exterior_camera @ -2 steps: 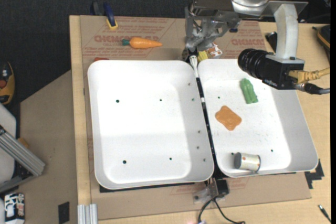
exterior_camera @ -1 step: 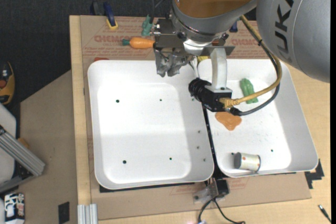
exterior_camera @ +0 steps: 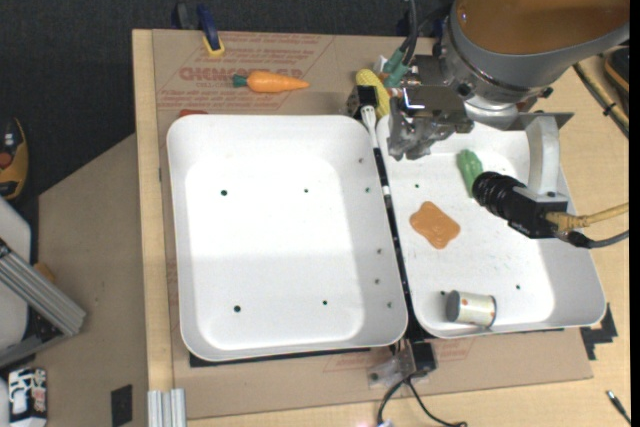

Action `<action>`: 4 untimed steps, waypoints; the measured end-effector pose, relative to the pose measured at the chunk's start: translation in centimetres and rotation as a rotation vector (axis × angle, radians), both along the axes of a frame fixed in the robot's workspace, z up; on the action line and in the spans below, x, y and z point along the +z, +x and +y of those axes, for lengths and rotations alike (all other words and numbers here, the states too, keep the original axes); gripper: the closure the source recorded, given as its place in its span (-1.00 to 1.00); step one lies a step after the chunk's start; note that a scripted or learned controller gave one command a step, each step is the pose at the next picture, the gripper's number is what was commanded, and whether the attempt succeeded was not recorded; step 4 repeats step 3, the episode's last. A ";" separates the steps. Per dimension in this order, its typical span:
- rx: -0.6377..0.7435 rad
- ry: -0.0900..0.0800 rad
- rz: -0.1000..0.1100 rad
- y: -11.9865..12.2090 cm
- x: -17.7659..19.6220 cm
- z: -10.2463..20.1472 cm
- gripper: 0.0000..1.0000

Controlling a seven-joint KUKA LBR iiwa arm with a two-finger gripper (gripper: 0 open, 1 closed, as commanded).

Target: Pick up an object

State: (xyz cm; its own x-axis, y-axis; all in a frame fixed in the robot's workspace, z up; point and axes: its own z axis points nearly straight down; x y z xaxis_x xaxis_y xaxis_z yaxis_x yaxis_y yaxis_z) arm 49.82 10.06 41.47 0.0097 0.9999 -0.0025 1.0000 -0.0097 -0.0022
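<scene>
White bins sit side by side on a sheet of brown cardboard [exterior_camera: 148, 215], the left bin [exterior_camera: 270, 255] touching the right bin [exterior_camera: 525, 260] along a shared edge. The grey arm [exterior_camera: 540, 25], with its orange band, reaches in from the right and hangs over the far end of the right bin. The gripper [exterior_camera: 408, 143] is low over that bin's far left corner, just beside the dividing edge. From this angle I cannot tell whether the gripper is open or closed, and nothing can be seen held in it. Three loose things lie in the right bin. A small green piece [exterior_camera: 468, 169] lies to the right of the gripper, near it but apart. A flat orange lump [exterior_camera: 435, 225] lies around the middle of the bin floor, on the near side of the gripper and clear of it. A short metal cylinder [exterior_camera: 470, 308] with a dark end lies on its side near the front rim, well apart from the other two. Outside the bins, a toy carrot [exterior_camera: 275, 83] lies on the cardboard just past the far rim of the left bin, its green top pointing left. A blue and yellow clamp [exterior_camera: 210, 31] sits at the cardboard's far edge.
</scene>
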 end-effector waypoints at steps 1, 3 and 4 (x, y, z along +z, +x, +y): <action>0.014 0.007 -0.015 -1.9 9.3 3.7 1.00; 0.011 0.004 -0.007 -1.8 9.8 3.6 1.00; 0.011 0.004 -0.007 -1.8 9.8 3.6 1.00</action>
